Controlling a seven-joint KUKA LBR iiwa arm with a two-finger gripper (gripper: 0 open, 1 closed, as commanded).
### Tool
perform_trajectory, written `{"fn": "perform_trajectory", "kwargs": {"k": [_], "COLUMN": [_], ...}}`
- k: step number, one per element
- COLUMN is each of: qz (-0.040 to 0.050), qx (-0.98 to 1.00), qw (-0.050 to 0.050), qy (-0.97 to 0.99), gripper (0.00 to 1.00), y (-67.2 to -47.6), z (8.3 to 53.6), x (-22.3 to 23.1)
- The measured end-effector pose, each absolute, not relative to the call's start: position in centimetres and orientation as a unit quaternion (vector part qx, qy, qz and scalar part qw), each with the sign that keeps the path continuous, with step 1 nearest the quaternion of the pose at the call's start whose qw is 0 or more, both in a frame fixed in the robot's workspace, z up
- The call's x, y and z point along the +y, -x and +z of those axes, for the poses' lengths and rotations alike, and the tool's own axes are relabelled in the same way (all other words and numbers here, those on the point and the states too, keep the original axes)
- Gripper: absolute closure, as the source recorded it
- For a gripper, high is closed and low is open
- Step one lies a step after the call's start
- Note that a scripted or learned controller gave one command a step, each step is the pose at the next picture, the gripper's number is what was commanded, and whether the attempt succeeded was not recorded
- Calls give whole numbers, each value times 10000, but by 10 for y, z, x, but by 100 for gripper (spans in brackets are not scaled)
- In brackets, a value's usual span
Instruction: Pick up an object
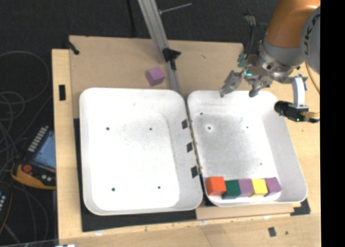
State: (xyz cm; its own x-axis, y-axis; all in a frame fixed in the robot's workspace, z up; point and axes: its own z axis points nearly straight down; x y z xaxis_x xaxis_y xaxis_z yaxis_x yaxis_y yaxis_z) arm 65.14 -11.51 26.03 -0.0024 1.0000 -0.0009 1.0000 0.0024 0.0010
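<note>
From the camera view, the arm (291, 22) enters at the upper right, and its jaws (237, 91) hang over the upper edge of the right bin (245, 138), spread open with nothing between them. Five small cubes sit in a row along that bin's lower edge, touching side by side: orange (216, 185), green (232, 188), purple (246, 186), yellow (260, 186), purple (273, 184). The left bin (132, 149) lies beside it. Another purple cube (155, 76) rests on the bench (108, 62) above the left bin.

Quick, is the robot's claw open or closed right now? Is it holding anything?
Gripper: open, holding nothing, above the right bin's far edge.
</note>
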Motion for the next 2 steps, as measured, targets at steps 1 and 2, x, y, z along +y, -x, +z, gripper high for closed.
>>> {"fn": "perform_trajectory", "kwargs": {"k": [1,2], "qz": [-34,-7], "qx": [7059,7057], "qw": [-24,16], "qy": [-7083,-7085], "gripper": [0,0], "y": [-617,-615], "z": [159,95], "x": [-153,-201]}}
